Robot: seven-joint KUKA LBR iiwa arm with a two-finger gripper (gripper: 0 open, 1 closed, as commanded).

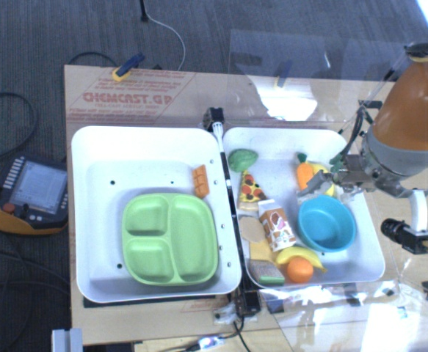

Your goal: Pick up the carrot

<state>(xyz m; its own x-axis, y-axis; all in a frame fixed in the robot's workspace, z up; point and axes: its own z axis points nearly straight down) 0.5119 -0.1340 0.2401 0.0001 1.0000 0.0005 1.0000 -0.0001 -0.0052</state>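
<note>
The carrot (pixel 304 174), orange with a green top, lies at the back of the right bin (pixel 376 264), pointing toward the front. My gripper (pixel 331 184) hangs just to the carrot's right, above the back rim of the blue bowl (pixel 327 224). Its two grey fingers (pixel 313 185) stand apart, so it is open, and the carrot is not between them. A small yellow item (pixel 321 171) sits partly hidden beneath the gripper. The grey and orange arm (pixel 408 123) comes in from the right.
The right bin also holds a green leafy piece (pixel 243 158), a pizza slice (pixel 252 189), a small bottle (pixel 276 226), a banana (pixel 302 255), an orange (pixel 299 270) and a green sponge (pixel 269 272). In the left bin (pixel 78 196) are a green divided plate (pixel 171 238) and an orange block (pixel 200 181).
</note>
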